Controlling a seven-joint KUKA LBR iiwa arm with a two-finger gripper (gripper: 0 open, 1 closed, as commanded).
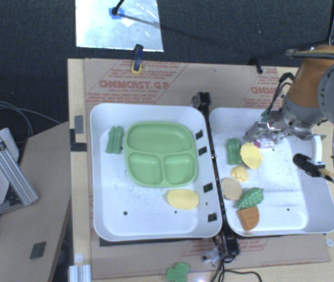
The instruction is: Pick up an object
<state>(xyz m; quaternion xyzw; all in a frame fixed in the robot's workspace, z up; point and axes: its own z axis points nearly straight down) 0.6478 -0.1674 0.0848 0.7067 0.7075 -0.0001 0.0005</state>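
Right bin (320,216) — toys crowd its left (bare floor rightward).

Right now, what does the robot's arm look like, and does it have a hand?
The arm is fat, round and grey, with an orange band near its wrist. Thin dark cables loop down beside the band. At the end sits a small hand made of silvery metal parts.
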